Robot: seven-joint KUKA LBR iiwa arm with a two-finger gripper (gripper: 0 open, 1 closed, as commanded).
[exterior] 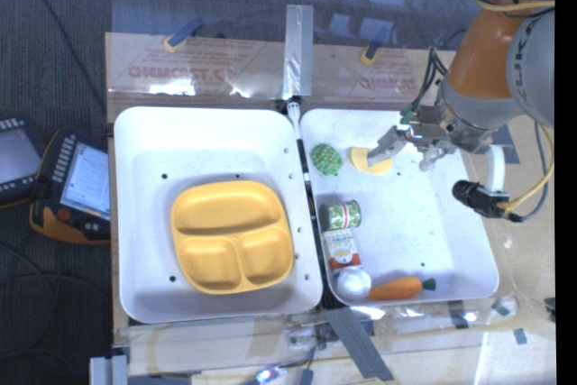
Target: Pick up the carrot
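One carrot [396, 288] against the right bin's [469, 239] near rim, bare floor above

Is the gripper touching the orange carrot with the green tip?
Apart. The camera view shows the gripper near the right white bin's far side, above a yellow piece, while the orange carrot lies by the near wall, bare floor between.

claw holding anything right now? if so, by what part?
Nothing held. The claw hangs over the right bin's far end beside a yellow piece; the carrot lies untouched at the near edge.
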